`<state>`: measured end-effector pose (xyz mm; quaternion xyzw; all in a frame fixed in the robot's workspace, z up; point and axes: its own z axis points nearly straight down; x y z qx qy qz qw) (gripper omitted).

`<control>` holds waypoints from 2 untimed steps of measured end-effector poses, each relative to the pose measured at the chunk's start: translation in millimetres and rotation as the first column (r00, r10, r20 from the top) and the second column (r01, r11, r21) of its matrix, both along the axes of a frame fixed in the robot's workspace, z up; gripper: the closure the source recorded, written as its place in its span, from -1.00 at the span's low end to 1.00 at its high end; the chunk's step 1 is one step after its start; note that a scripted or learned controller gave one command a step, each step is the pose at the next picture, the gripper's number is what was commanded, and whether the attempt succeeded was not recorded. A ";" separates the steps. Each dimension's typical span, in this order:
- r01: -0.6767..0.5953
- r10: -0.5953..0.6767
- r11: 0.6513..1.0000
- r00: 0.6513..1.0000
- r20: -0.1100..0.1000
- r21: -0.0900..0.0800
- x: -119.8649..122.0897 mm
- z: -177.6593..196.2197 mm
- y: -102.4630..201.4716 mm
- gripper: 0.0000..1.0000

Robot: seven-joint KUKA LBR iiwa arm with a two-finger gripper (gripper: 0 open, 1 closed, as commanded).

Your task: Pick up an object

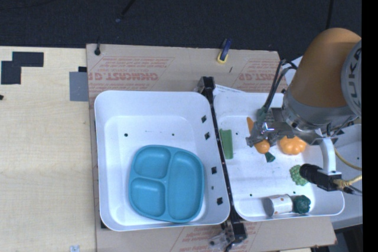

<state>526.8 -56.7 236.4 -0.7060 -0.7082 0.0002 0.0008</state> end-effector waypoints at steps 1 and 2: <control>0.004 -0.004 1.000 1.000 -0.005 0.000 1.2 -20.4 -3.7 1.00; 0.004 -0.004 1.000 1.000 0.000 -0.001 6.9 -4.6 -10.8 1.00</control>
